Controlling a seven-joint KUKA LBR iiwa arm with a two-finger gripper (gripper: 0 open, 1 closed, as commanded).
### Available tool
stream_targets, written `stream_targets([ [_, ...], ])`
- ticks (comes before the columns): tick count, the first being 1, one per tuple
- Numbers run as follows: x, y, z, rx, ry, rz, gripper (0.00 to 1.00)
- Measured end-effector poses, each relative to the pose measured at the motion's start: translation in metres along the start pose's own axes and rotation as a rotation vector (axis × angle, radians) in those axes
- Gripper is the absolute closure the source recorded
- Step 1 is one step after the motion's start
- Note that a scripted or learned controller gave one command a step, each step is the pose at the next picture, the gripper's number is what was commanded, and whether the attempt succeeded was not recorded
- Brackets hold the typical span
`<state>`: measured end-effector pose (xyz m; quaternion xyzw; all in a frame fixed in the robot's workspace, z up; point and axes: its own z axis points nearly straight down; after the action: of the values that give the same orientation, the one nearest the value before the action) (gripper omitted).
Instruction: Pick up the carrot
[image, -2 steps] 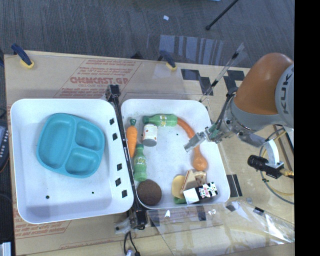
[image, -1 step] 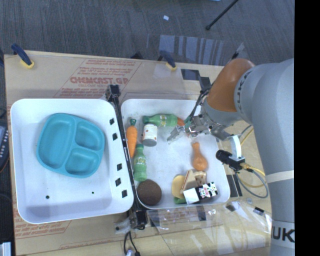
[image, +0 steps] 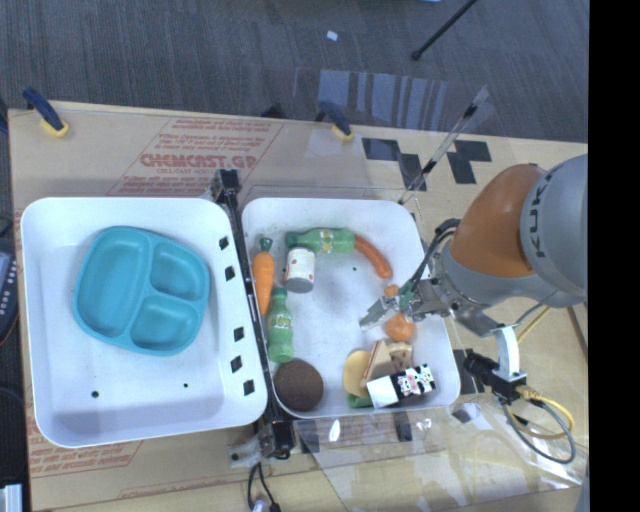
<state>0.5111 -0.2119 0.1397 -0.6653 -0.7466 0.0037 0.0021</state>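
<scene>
Carrot in right bin, blue tray in left bin, claw state unclear

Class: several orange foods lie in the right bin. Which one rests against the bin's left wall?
The carrot: long, tapered, along the left wall. The other orange pieces lie toward the bin's right side.

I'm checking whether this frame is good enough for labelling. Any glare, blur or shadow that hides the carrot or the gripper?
Camera view: even light, mildly soft; carrot sharp enough, unshadowed by the left wall of the right bin; gripper small and slightly blurred; glare streaks on the clear sheet below the bin.
</scene>
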Motion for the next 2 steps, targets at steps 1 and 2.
stream_targets([
  [1,0.0,0.025,0.035,-0.014,0.004,0.03,0.0],
  [2,0.001,0.008,0.036,-0.031,-0.012,-0.22,0.0],
])
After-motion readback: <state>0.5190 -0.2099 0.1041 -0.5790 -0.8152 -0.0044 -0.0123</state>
